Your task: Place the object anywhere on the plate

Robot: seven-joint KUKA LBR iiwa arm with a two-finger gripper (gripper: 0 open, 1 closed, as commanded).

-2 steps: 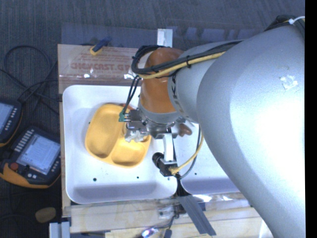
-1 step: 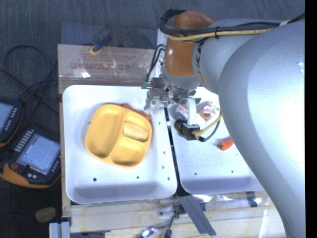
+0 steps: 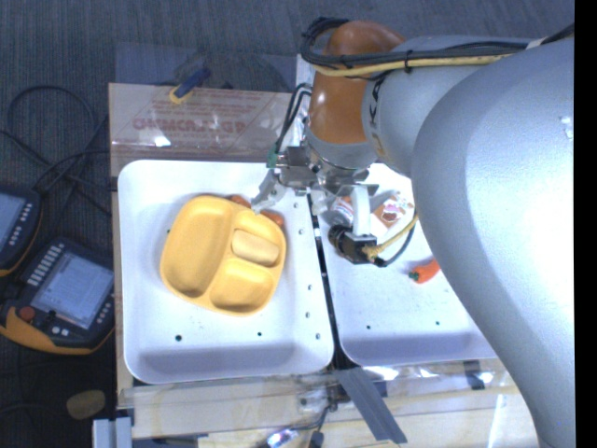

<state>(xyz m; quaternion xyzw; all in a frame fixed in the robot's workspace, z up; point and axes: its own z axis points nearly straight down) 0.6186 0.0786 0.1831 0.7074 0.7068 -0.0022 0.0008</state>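
I see yellow plate (image 3: pixel 222 255) in left bin (image 3: pixel 140 278), tan bun-like object (image 3: pixel 256 246) already lying in its right compartment. Tool (image 3: pixel 280 183) hovers by plate's far edge; grip state: cannot tell. I judge placing done; next, retreat clear.

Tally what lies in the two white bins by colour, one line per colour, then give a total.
Yellow: 1, the plate
Tan: 1, the bread-like piece on the plate
Orange: 1, the carrot-like piece in the right bin
White and red: 1, the packet
Total: 4
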